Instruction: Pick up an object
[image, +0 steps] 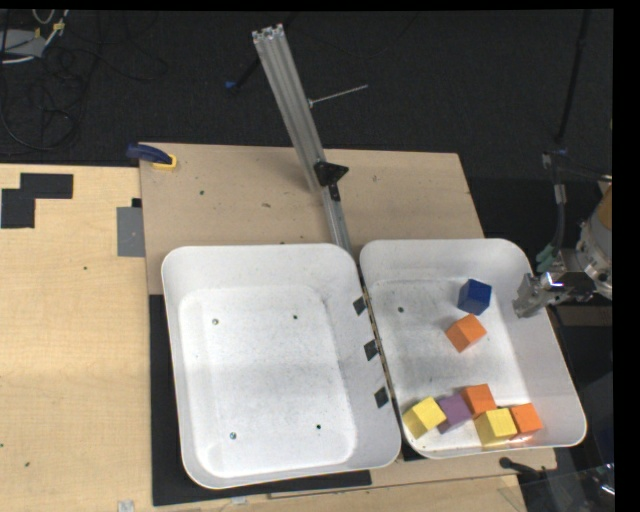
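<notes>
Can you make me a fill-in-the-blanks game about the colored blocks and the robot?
1. All the blocks lie in the ____ bin.
2. The block nearest the gripper is the ____ one.
3. Just below the blue block sits an ____ block.
4. Between the yellow block and an orange one lies a ____ block.

Missing words: right; blue; orange; purple

Both bins, left (190, 290) and right (430, 262), are white with faint grey speckling. The right one holds a blue cube (475, 295), three orange cubes (465, 332) (479, 399) (526, 418), two yellow cubes (425, 415) (494, 427) and a purple cube (455, 409). The tabletop (70, 330) is pale tan wood.
</notes>
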